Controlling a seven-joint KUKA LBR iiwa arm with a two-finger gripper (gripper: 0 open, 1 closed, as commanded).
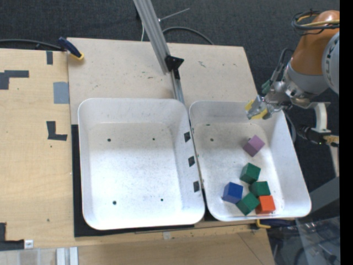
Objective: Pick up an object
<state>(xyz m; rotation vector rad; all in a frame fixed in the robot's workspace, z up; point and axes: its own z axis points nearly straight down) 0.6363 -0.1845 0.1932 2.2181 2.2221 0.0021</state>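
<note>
Nearest the lens: orange cube (266,203), green cubes (247,203) and blue cube (232,192) bunched in the right bin (295,164) w/ a purple cube (254,145) apart (easiest pick, prob.). Claw (258,110) hangs over the bin's far rim, nothing in it; spread or pressed, can't tell.

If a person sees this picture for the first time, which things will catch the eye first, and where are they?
The cluster of coloured blocks in the near corner of the right bin stands out: a blue block, an orange block and three green ones packed together. A purple block lies apart, higher up in the same bin. The gripper hangs over that bin's far right corner.
</note>
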